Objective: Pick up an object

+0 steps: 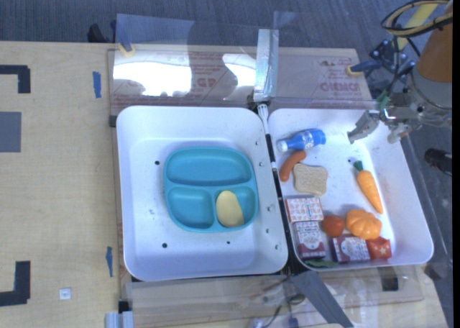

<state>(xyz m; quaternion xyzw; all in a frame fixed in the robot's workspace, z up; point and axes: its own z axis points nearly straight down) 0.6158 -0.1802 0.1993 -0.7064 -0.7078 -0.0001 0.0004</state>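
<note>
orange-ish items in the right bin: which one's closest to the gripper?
The carrot, lying along the right bin's right side just below the gripper. The sausage lies farther left by the blue bottle; the small pumpkin sits lower down.

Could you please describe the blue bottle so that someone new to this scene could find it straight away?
Start at the right-hand white bin, the one crowded with toy food. Near its far wall lies the bottle on its side, just beyond the slice of bread and the sausage. It is the only blue item in that bin.
</note>
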